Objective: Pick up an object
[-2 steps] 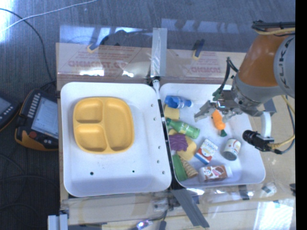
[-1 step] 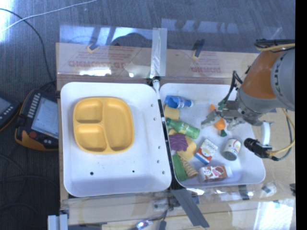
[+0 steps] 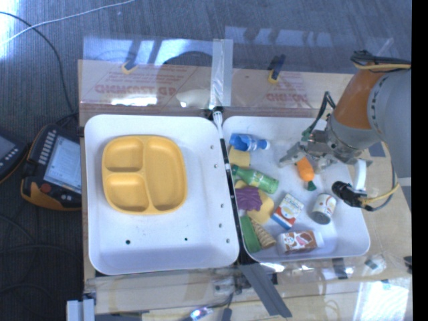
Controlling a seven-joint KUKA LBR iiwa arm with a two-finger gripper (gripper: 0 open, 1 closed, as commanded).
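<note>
Floor: grey carpet around the table [image 3: 93,85], with black cables across the upper left and a handheld control unit [image 3: 50,166] lying at the left.
Table: brown top, clear plastic sheeting taped along the far edge; two white bins side by side.
Left bin [image 3: 134,239]: holds a yellow divided plate [image 3: 144,174], set toward the far left corner.
Right bin [image 3: 348,236]: holds the loose objects.
Objects, left wall: blue bottle [image 3: 249,142], green bottle [image 3: 257,178], purple grapes [image 3: 249,196], all close together.
Objects, near side: small carton [image 3: 287,210], brown packet [image 3: 298,241], grey can [image 3: 324,208].
Arm [image 3: 381,116]: grey with orange band, reaching in from the right over the far right part of the right bin.
Jaws [image 3: 306,154]: lowered over an orange carrot-shaped toy [image 3: 305,170]; fingers spread apart, straddling its upper end; whether they touch it cannot be told.
Carrot toy position: mid-right of the bin, apart from the other objects.
</note>
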